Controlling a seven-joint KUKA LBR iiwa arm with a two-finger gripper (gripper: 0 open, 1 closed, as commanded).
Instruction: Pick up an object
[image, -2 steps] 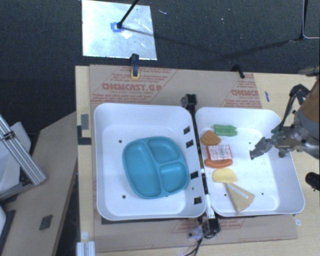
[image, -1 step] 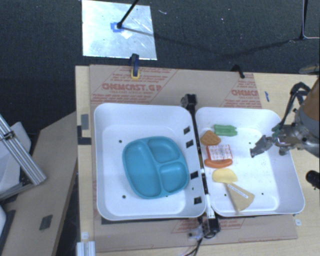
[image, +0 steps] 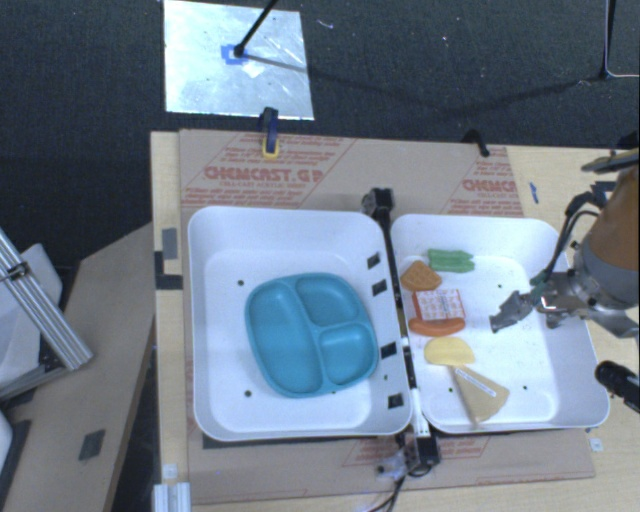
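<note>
From the overhead camera I see the 2 white bins side by side: the left bin (image: 215, 330) holds a blue divided plate (image: 310, 333), and the right bin (image: 560, 380) holds my candidates, all clustered along its left side near the centre divider. Top to bottom they are a green piece (image: 451, 261), an orange-brown piece (image: 420, 275), a pink checked card (image: 439, 303) with a red-orange sausage shape (image: 437, 326) touching its lower edge, a yellow lemon-like piece (image: 448, 351), and a pale wedge (image: 484, 395) nearest the front wall. My gripper (image: 508, 312) hangs over the bare middle of the right bin, to the right of the card and sausage and apart from both; nothing sits between its fingers, and I cannot tell at this slant how wide they stand. I judge this the approach step, with no grasp made. To do it well I would pick 1 target that stands free, and the yellow piece or the wedge looks easier than the touching pair. I would centre over it before descending, and line the fingers across its narrow width so neighbours are not nudged.
</note>
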